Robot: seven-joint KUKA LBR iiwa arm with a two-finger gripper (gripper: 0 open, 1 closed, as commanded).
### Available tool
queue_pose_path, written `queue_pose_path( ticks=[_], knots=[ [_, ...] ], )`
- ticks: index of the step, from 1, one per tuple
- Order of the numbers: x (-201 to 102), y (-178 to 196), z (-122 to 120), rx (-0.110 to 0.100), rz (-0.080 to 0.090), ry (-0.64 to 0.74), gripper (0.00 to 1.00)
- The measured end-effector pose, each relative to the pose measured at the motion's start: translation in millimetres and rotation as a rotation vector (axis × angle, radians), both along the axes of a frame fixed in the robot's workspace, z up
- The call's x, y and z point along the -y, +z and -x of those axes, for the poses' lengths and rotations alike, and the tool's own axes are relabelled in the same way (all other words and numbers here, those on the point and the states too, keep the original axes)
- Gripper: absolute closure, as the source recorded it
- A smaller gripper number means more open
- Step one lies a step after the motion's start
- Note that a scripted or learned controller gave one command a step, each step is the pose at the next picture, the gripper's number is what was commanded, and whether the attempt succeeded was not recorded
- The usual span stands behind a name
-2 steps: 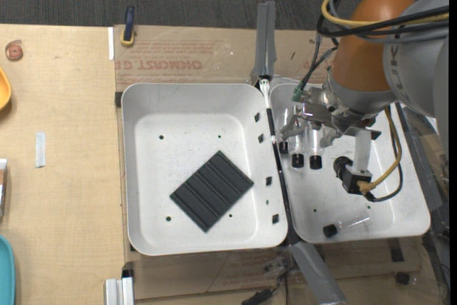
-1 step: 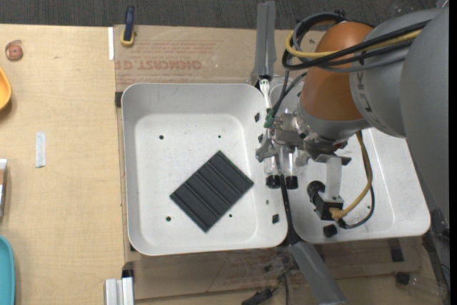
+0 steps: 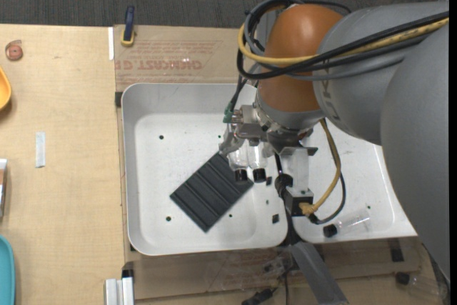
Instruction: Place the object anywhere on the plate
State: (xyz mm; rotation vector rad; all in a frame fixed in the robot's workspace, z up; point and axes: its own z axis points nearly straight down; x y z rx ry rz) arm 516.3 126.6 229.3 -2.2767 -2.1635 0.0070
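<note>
One dark ribbed slab (image 3: 207,195) is the only large thing in the left bin (image 3: 136,175), and I take it for the plate the task means. It lies flat on the bin floor, turned on a diagonal, nearer the bin's front edge than its back edge and roughly midway between its left and right walls. Lying flat and bare, it offers its whole ribbed face for something to be set down on.

The gripper (image 3: 248,166) hangs just over the slab's upper right corner, pointing down into the bin. That position fits either a release onto the slab or a grasp at its edge, and I cannot say which. The wrist hardware and its glare hide the tip, so I cannot tell whether it is spread or closed, nor whether anything is carried there.

Above it bulks the orange band (image 3: 296,46), with a yellow cable (image 3: 337,186) looping down over the wall shared by the two bins.

In the right bin (image 3: 371,175), near its front edge, lies a small clear piece (image 3: 355,223), well apart from the slab. It may be the object to be placed, but that is a guess
</note>
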Motion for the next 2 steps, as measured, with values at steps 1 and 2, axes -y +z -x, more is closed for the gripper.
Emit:
queue_pose_path(
  ticks=[1, 2],
  knots=[
    [-101.7, 16.5, 39.2, 0.0, 0.002, -0.082, 1.0],
    [-101.6, 16.6, 39.1, 0.0, 0.002, -0.081, 0.0]
  ],
)
